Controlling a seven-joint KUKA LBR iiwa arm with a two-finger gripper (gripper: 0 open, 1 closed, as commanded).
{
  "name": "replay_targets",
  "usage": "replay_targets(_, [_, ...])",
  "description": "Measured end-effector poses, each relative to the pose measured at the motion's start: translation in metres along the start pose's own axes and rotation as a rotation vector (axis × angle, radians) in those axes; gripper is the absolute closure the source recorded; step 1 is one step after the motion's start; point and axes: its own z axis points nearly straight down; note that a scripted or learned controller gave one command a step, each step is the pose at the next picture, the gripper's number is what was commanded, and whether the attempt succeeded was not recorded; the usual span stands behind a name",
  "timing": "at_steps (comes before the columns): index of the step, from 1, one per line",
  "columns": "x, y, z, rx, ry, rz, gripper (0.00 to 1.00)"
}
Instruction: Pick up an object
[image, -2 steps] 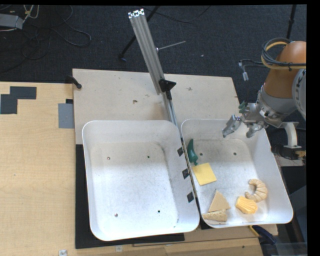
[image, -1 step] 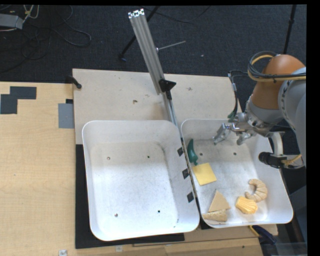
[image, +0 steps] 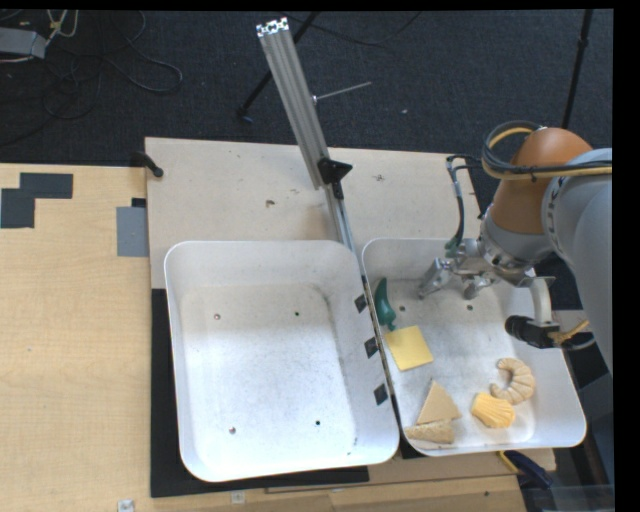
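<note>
Jaws of the grey two-finger gripper (image: 455, 277) stand spread, gripping nothing, above the shallow white right-hand bin (image: 470, 444), apart from the flat yellow square (image: 409, 348).

The arm (image: 575, 215) reaches in from the right of the camera view, its grey body running along that edge and bending downward toward the surface. An orange band (image: 535, 175) wraps the arm just above the wrist, rounded and bright against the grey. Dark cables loop over the top of the band and trail down its left side. Below the band the wrist narrows into the hand (image: 455, 280), a cluster of silver metal parts pointing left and down, held low. Its metal prongs splay out to either side.
</note>
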Motion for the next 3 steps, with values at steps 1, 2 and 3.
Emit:
replay_targets(1, [0.000,0.001,-0.012,-0.003,-0.001,-0.001,1.00])
replay_targets(2, [-0.006,0.003,-0.076,-0.010,-0.002,0.005,1.00])
replay_targets(3, [-0.010,0.001,-0.119,-0.009,-0.002,0.007,1.00])
